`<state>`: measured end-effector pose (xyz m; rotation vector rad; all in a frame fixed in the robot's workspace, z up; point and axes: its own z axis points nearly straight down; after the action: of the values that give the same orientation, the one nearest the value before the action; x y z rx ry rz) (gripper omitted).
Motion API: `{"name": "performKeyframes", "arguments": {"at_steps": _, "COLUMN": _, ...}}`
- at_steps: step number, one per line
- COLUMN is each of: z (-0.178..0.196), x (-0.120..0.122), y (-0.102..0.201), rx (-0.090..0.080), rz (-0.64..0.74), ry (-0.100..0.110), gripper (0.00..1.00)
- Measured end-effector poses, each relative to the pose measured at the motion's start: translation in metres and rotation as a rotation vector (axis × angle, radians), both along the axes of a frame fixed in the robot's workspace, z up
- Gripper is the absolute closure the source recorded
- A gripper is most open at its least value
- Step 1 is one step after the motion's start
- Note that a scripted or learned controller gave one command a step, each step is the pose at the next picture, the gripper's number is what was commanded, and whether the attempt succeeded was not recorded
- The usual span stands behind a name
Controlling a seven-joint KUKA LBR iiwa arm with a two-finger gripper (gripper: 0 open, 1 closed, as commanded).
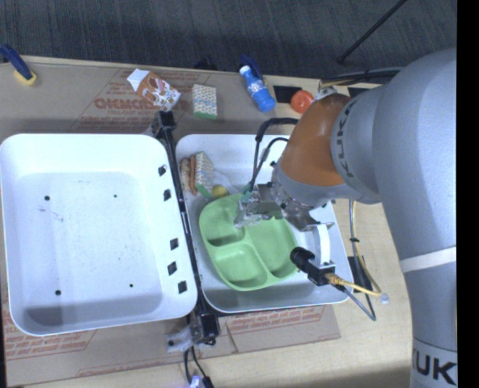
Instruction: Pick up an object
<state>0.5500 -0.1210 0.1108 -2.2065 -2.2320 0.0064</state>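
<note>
Grey and bulky, the arm (401, 160) fills the side of the view beyond the right bin (264, 304), its orange band hanging above that bin's far half. A green divided tray (243, 257) lies flat inside the right bin and takes up most of its floor. The tray's long axis runs on a slant, from the bin's far left part down toward its near right corner. The gripper (252, 208) sits at the tray's far edge; whether it is open or closed I cannot tell. A snack packet (197, 172) stands in the right bin's far left corner, with a small yellow thing (219, 191) just beside it. The left bin (78, 148) adjoins the right bin's left wall. Beyond the right bin's far wall, on brown cardboard, lie a blue bottle (257, 89), an orange ball (302, 100), a small pale box (205, 101) and a crumpled wrapper (152, 90)
</note>
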Motion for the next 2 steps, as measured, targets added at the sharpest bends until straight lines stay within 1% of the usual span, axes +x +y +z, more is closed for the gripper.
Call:
{"name": "performKeyframes", "arguments": {"at_steps": 1, "z": 0.115, "x": -0.024, "y": -0.019, "rx": 0.0, "rz": -0.009, "ry": -0.006, "gripper": 1.0}}
{"name": "performKeyframes", "arguments": {"at_steps": 2, "z": 0.155, "x": -0.037, "y": 0.002, "rx": 0.001, "rz": -0.006, "ry": -0.005, "gripper": 1.0}}
